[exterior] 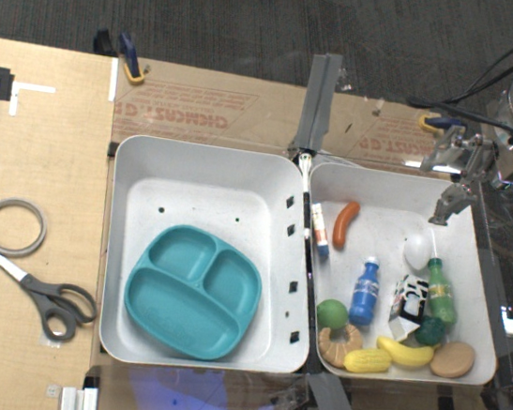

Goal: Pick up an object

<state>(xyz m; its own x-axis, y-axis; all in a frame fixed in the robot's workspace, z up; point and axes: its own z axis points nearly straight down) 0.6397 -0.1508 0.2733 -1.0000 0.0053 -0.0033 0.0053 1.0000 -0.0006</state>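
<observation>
Gripper: the gripper [450,203] hangs over the far right corner of the right bin [388,175]; fingers look empty, but open or closed I cannot tell.
Objects: toys crowd the right bin's near half, a blue bottle [365,291], green bottle [439,291], white egg [418,251], banana [405,352], corn [367,361], lime [332,313].
Easier target: the hot dog [345,223] lies apart, near the divider.
Left bin: holds a teal divided plate [193,290].
Risk, crowding: a descent into the cluster may pinch two items or nudge neighbours aside.
Risk, egg: round and smooth, likely to slip out.
Risk, wall: fingers near the rim could strike it.
</observation>
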